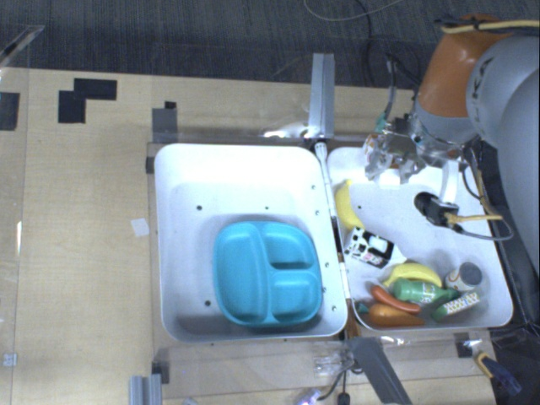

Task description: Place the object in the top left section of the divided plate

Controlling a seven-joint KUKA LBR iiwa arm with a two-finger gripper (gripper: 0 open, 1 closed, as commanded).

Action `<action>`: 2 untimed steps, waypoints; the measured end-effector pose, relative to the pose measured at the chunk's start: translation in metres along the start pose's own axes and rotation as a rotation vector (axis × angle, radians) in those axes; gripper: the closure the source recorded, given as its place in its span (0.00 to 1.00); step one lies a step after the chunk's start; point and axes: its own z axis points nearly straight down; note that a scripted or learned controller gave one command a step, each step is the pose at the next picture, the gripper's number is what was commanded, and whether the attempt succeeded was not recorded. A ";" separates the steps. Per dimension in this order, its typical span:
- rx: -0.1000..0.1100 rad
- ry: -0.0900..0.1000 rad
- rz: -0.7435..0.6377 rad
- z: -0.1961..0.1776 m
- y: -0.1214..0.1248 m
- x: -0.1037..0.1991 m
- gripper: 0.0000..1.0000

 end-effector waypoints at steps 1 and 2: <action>0.001 0.002 0.066 -0.047 -0.073 0.078 1.00; 0.003 0.002 -0.135 0.001 -0.148 0.132 1.00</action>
